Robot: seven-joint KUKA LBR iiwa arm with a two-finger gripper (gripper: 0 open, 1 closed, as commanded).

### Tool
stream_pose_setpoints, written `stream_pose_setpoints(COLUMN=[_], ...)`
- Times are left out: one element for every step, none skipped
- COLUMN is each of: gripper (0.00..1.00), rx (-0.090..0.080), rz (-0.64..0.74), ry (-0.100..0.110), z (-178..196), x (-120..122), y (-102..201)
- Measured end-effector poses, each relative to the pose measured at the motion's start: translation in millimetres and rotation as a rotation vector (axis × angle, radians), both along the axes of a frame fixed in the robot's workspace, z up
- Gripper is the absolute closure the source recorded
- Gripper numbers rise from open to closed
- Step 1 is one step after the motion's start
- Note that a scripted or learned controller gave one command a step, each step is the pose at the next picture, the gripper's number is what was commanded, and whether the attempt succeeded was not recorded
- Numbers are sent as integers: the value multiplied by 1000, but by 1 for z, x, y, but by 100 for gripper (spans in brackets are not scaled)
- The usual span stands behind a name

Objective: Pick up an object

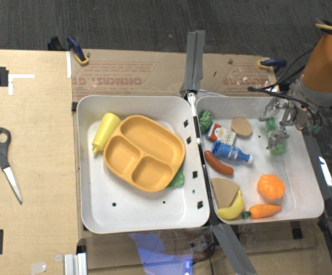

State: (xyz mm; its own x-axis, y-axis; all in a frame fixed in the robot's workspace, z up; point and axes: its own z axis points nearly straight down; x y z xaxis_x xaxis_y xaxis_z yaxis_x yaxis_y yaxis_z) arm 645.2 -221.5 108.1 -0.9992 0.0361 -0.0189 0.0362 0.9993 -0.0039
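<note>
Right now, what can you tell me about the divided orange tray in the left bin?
The divided tray is orange-yellow, apparently smooth plastic, with rounded corners and three compartments: one long, two smaller. It lies flat, right side up, turned at an angle, in the upper middle of the left bin. A yellow bottle lies against its upper left edge, and something green pokes out from under its lower right corner. Its compartments hold nothing visible.

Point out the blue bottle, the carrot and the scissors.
Blue bottle (230,152), camera view, middle of its body.
Carrot (264,211), camera view, middle of the orange root.
Scissors (4,158), camera view, near the pivot, below the handles.
</note>
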Motion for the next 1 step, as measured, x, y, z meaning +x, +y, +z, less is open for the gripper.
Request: stream_pose_setpoints(gripper=[0], rx=[3], rz=[1], ry=[11], z=[-13], x=[-4], y=[0])
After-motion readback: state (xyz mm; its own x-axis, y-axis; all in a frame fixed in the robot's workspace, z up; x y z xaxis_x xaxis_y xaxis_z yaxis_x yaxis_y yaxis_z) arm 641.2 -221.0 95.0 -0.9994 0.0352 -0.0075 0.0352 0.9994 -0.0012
